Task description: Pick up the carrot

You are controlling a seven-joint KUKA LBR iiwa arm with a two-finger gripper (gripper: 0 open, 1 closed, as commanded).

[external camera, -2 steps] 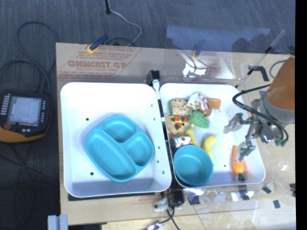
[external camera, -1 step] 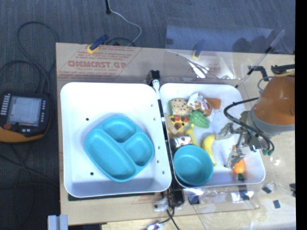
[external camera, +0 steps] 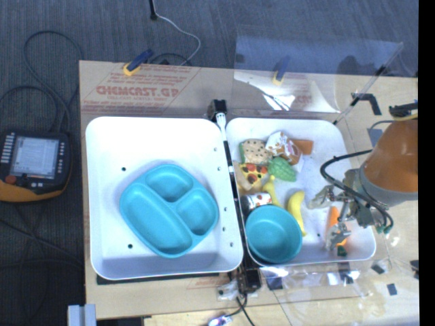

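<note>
I am hanging my gripper (external camera: 335, 217) low in the lower right of the frame, over the right end of the right bin (external camera: 319, 129). Whether my jaws are spread or pressed together, I cannot tell; metal and cable are blurring together there. The carrot (external camera: 332, 216), a thin orange stick, is showing upright right among my gripper parts, and more orange with a bit of green is lying just below it near the bin's lower right corner. I cannot tell whether I am pinching it or merely standing over it.

Just left of me a banana (external camera: 296, 208) is lying, and beside it a round blue bowl (external camera: 272, 233) is sitting at the bin's lower edge. Above those, in the middle of the frame, a heap of small play foods (external camera: 268, 160) is crowding the bin's upper left part.

My orange band (external camera: 399, 156) is filling the right edge, with a black cable (external camera: 340, 160) looping off it.

Further left, the left bin (external camera: 109, 141) is holding a blue divided tray (external camera: 168, 209). At the far left, a teach pendant (external camera: 32, 165) is resting on the dark floor.
</note>
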